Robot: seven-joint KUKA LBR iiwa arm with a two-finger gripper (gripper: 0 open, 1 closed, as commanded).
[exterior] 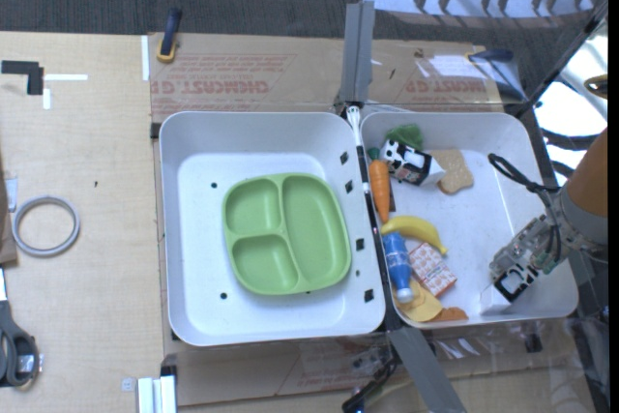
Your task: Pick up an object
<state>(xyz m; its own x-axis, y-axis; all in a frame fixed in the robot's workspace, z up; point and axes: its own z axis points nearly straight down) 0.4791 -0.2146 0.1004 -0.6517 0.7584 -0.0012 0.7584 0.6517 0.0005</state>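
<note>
The right bin [503, 132] holds several small things along its left side. There is an orange carrot [381, 189], a yellow banana [414, 231], a blue tube [397, 266] and a red-and-white box [431, 268]. A black-and-white toy cow [405, 162] sits next to a green leafy piece [404, 134], with a tan cracker [455, 173] to their right. A yellow-orange piece [424, 309] lies at the front. My gripper [515, 274] hangs low over the bin's front right corner, apart from all of these, and nothing shows in it.
The left bin [193, 237] holds a green divided plate [287, 233]. A black cable [515, 173] loops over the right bin's far right side. On the bench at left lie a roll of tape [43, 225] and scissors [17, 353].
</note>
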